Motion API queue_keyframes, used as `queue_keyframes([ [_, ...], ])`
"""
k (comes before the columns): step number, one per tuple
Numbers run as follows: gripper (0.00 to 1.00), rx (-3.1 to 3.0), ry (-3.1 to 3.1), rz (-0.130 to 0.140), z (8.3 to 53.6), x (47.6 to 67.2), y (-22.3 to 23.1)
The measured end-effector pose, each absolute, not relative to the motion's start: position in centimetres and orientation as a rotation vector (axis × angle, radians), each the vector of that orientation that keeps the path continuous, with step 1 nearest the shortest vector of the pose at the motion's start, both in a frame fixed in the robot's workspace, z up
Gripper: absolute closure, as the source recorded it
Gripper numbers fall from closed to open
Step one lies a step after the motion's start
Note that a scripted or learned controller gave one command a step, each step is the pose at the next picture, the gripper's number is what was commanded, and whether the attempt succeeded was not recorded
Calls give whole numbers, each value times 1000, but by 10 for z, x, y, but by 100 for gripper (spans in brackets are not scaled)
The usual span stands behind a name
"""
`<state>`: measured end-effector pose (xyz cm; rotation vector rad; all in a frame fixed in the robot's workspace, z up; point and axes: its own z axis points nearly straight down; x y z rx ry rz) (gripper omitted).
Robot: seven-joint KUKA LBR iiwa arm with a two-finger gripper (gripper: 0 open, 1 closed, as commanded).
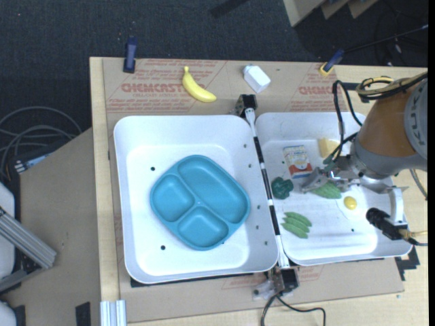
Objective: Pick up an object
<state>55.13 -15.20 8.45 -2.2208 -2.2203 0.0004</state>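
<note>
I see my gripper [314, 180] low in the right bin [326, 248], right of centre frame; its grip I cannot tell. Green toys lie beside it: leaf [331, 191], pod [297, 223].

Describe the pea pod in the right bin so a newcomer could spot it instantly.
Start at the right bin, the one without the blue divided plate. Near its front left part lies the pea pod, a light green, bumpy, elongated toy. Unlike the darker green broccoli-like piece behind it and the small yellow lemon to its right, it lies flat and ridged.
</note>
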Motion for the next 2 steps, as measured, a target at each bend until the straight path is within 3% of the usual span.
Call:
queue_keyframes([
  [1, 100, -2223, -2221, -1, 94, 552, -152],
  [2, 100, -2219, -2223, -2, 84, 599, -93],
])
